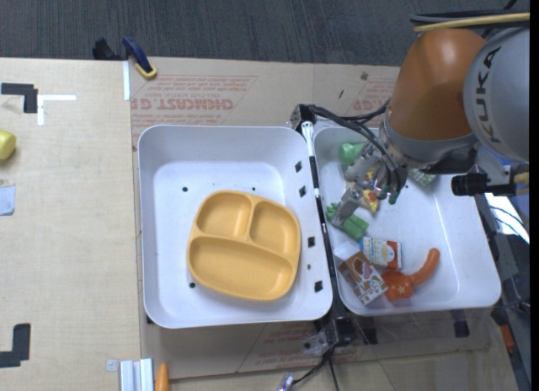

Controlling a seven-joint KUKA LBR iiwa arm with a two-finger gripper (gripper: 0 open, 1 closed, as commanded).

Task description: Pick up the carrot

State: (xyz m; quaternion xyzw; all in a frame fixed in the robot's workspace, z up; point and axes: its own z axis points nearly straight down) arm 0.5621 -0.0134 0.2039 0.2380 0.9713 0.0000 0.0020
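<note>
While arm [446, 94] reaches in from right, wrist hangs over right bin [472, 292]; jaws' state unclear; carrot [413, 275] apart.

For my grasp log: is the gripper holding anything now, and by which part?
Cannot be told. The two-finger gripper hangs over small green items in the right white bin; the orange carrot lies apart, untouched.
</note>
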